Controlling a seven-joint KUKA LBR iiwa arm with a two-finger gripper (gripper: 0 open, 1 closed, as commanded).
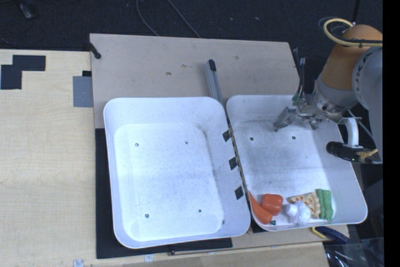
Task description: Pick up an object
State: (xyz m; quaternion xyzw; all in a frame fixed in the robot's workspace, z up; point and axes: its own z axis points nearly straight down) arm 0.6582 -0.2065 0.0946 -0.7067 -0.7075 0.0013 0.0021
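Claw (pixel 294 119) over right bin (pixel 281 159)

The arm (pixel 359 75) comes in from the right edge of the camera view, grey in its outer body with the orange band (pixel 344 65) rounded above the wrist; the wrist turns down and leftward, ending in the gripper (pixel 299 119); the gripper's metal parts spread low and splayed, one prong reaching out to the left; whether its fingers stand apart or together cannot be made out at this slant.
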